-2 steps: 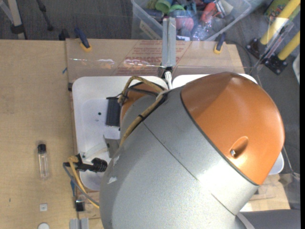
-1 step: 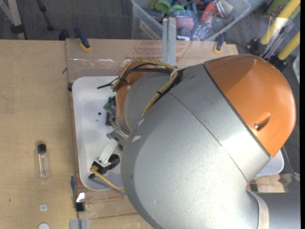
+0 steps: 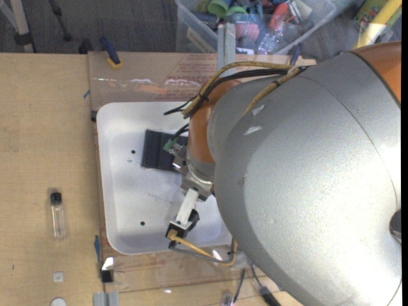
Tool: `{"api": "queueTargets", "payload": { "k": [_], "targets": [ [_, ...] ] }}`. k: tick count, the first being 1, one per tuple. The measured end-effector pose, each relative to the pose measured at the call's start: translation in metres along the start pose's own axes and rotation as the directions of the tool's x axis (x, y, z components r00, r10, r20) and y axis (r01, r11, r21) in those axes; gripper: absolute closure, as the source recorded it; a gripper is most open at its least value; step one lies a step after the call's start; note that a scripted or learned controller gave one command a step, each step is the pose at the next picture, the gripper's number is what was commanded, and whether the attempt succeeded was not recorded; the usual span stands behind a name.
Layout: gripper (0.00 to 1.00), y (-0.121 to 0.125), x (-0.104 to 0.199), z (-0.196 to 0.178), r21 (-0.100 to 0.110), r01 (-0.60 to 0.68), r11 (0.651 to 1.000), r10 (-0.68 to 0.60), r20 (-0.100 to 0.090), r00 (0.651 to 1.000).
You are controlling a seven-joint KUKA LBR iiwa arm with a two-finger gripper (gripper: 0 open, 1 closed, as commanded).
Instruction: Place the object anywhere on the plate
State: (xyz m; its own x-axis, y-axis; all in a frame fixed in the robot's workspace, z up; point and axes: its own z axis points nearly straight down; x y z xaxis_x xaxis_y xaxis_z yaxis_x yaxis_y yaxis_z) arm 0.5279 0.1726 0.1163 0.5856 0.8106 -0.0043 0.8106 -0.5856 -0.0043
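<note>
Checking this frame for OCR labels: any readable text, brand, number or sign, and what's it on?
None can be read.
Yellow item at the top right: may carry print, too blurred to read.
Toys in the clear tub: too small to show any lettering.
Vial on the bench: no label visible.
White bin: dark specks, no characters.

One white bin (image 3: 115,190) shows; one grey arm (image 3: 306,183) reaches over it; two small dark dots (image 3: 132,152) mark the bin floor; one little clear bottle (image 3: 57,214) with a black cap lies on the bench (image 3: 38,107); one blue clip (image 3: 113,57); one see-through tub (image 3: 194,23) of toys (image 3: 255,5).
</note>
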Motion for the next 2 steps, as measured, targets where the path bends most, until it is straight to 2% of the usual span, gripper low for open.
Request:
{"api": "queueTargets", "payload": {
  "k": [1,2],
  "targets": [
    [1.00,-0.071,0.015,0.024,-0.004,0.002,1.000,-0.002,-0.006,1.000],
    [1.00,-0.032,0.040,0.019,-0.006,0.509,0.861,-0.509,0.000,0.861]
  ]
}}
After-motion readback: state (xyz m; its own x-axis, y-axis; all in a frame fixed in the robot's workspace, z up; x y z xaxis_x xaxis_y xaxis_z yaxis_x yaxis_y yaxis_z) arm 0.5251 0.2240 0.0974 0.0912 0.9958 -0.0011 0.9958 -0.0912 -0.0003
